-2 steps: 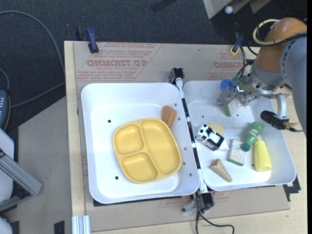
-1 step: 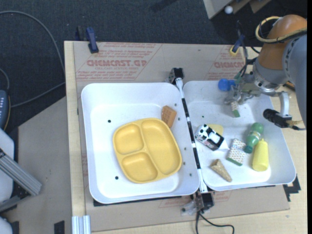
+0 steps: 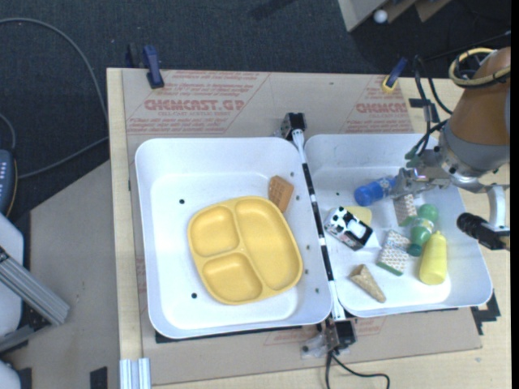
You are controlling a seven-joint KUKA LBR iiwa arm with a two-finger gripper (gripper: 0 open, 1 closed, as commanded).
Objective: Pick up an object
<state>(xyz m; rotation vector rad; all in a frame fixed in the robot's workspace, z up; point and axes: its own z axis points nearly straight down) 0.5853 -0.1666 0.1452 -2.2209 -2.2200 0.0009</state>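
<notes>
My gripper (image 3: 405,186) hangs low over the back of the right bin (image 3: 340,156), at the end of the grey arm with its orange band (image 3: 484,108). Just left of it lies a blue object (image 3: 370,193), close to or touching the gripper. Below the gripper sit a small patterned block (image 3: 405,209) and a green bottle (image 3: 422,226). A yellow bottle (image 3: 434,258), a speckled wedge (image 3: 395,254), a tan cone (image 3: 369,283) and a black-and-white cow toy (image 3: 349,228) are spread across the same bin.
The left bin (image 3: 162,177) holds a yellow divided plate (image 3: 244,250) and a brown waffle piece (image 3: 280,191) near the divider. Clamps (image 3: 152,65) sit on the bench's back edge. Black arm hardware (image 3: 482,230) overhangs the right bin's right rim.
</notes>
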